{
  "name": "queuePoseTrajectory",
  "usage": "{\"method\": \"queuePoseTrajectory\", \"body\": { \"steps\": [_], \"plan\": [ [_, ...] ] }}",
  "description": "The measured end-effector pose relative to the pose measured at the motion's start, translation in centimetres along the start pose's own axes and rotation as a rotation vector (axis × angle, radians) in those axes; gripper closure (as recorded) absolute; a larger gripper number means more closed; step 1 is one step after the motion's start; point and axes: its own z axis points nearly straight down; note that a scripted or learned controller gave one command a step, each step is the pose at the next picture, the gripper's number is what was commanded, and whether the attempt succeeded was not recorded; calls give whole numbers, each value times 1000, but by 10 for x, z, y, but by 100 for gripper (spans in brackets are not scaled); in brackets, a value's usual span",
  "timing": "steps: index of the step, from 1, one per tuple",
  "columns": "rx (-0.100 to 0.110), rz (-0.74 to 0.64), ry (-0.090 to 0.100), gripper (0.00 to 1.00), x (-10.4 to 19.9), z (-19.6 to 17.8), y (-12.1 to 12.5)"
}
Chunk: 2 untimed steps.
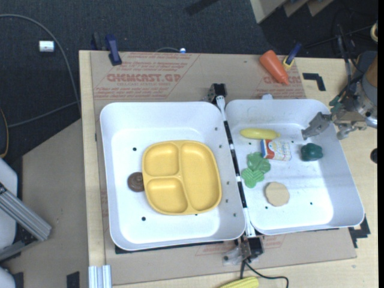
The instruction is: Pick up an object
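In the right bin (342,185) lie a yellow banana (258,134), a small white and red carton (278,150), a light green leafy toy (256,169), a tan round disc (277,194) and a dark green lump (311,153). My gripper (329,129) hangs over the bin's far right corner, just above and to the right of the dark green lump. It is open, its fingers spread with nothing between them.
The left bin (120,131) holds a yellow divided plate (181,177) with a brown round piece (136,182) beside its left edge. An orange carrot toy (274,67) lies on the bench behind the right bin. A blue clamp (111,48) sits at the bench's back left.
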Motion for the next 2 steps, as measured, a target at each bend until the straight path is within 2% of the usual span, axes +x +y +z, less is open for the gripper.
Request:
{"method": "queuePoseTrajectory", "body": {
  "steps": [1,2],
  "plan": [
    [1,-2,4,0,-31,119,44],
    [-14,-4,5,0,-29,133,29]
  ]
}}
